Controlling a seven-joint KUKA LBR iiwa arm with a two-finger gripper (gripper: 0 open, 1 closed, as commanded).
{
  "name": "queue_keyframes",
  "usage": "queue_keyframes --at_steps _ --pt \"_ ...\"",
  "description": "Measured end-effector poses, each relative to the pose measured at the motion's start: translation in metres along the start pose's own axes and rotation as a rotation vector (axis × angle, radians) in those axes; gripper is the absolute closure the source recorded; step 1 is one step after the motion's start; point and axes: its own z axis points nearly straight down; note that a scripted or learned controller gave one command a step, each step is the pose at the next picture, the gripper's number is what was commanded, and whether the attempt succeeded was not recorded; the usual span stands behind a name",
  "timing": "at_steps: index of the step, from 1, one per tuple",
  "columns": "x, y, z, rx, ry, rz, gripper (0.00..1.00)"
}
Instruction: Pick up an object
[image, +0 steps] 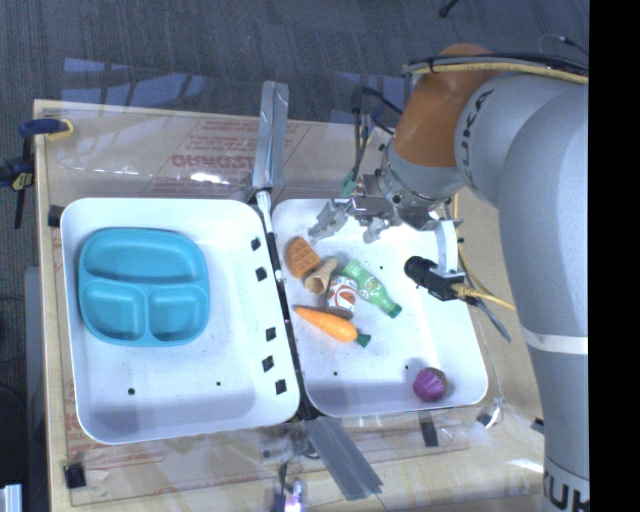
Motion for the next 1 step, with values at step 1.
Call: queue_keyframes --at_steps 1 --pt "-0.0235 0.0021 0.0978 -0.026 -0.002 0.004 0.00"
